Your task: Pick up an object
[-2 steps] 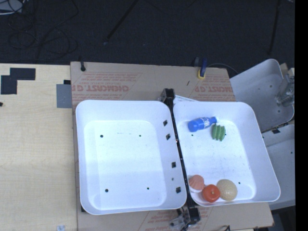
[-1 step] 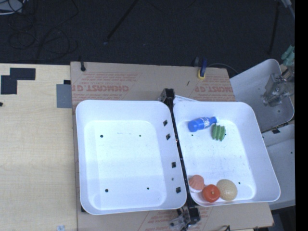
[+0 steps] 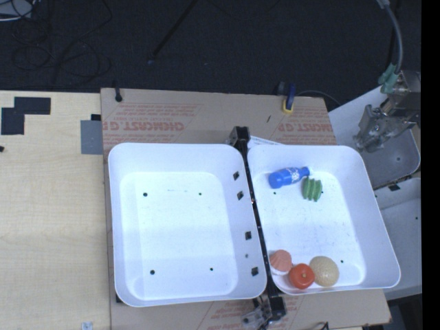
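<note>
Two shallow white bins sit side by side on a cardboard sheet (image 3: 206,115) laid over the table (image 3: 48,205). Every loose object lies in the right bin (image 3: 375,212). Toward its 12 o'clock edge a blue bottle (image 3: 288,177) lies on its side, cap pointing to 3 o'clock, and just beside that cap, apart from it, is a small green ridged object (image 3: 313,188). At the bin's 6 o'clock edge three rounded pieces cluster together: a pale pink round piece (image 3: 280,260) at 9 o'clock of the group, a red tomato-like ball (image 3: 301,276) touching it, and a tan ball (image 3: 324,271) touching the red one on its 3 o'clock side. The left bin (image 3: 120,184) shows its white floor with a few dark dots. The gripper (image 3: 375,133) hangs outside the bins, beyond the right bin's 2 o'clock corner, well apart from every object, with a cable looping above it; whether its jaws are spread or pressed together I cannot tell at this size.
</note>
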Controlling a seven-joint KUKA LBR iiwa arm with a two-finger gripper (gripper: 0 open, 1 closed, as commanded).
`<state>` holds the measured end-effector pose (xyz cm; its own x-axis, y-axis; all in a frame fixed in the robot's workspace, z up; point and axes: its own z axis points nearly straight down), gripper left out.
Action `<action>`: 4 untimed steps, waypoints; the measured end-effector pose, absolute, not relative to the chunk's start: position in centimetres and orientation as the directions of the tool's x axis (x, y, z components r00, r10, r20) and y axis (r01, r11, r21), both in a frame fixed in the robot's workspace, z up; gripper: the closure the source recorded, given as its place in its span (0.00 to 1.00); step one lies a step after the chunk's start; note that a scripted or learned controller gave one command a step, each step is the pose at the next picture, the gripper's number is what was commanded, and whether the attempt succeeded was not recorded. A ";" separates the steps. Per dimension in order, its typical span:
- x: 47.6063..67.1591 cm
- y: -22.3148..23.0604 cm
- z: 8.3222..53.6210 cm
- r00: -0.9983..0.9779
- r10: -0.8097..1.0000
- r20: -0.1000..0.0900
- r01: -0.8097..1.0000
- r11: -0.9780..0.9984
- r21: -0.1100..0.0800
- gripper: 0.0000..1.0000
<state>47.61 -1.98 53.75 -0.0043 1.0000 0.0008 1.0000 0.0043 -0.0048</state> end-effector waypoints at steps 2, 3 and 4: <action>47.6 4.7 53.7 -0.004 1.000 0.000 1.000 0.004 -0.005 1.00; 49.1 -0.3 33.9 0.004 1.000 -0.002 1.000 -0.004 -0.019 1.00; 47.4 -4.7 30.9 0.005 1.000 -0.001 1.000 -0.005 -0.009 1.00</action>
